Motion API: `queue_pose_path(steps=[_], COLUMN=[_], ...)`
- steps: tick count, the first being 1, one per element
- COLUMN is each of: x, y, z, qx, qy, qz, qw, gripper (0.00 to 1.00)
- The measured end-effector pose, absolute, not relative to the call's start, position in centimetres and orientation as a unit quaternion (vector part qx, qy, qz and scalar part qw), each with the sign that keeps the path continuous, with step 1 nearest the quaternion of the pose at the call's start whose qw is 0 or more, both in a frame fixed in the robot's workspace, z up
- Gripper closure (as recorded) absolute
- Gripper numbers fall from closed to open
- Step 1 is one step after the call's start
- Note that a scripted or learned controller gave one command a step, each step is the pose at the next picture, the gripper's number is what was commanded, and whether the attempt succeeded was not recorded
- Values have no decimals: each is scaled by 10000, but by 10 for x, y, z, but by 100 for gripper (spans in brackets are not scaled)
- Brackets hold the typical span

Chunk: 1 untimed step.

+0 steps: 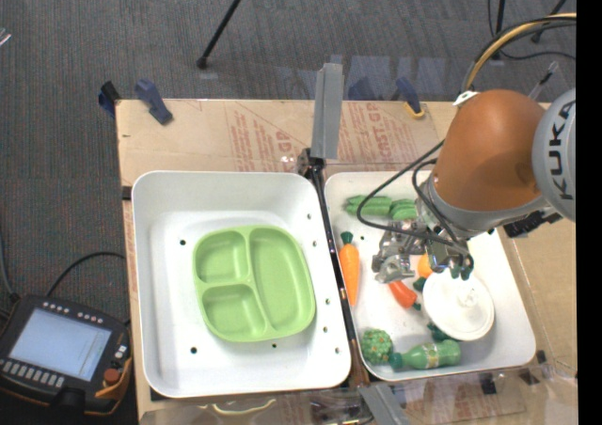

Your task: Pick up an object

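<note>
While the gripper point(406, 261) hung over the right bin point(513, 338) | grip state unclear | orange carrot point(350, 268) lay just left.

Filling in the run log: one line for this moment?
gripper: over right bin, near carrot | grasp: unconfirmed | green tray: left bin

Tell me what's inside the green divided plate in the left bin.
The green divided plate's three compartments hold nothing visible; the plate hides the white left bin's floor beneath it.
</note>
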<state>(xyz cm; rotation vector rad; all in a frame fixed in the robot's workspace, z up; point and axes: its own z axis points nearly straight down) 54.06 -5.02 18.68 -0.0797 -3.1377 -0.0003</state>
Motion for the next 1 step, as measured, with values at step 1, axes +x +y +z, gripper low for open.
queue_pose_path(steps=[1], x=[557], y=[-68], z=[271], qx=[174], qy=[-9998], qz=[5], qw=[-48], gripper=[100])
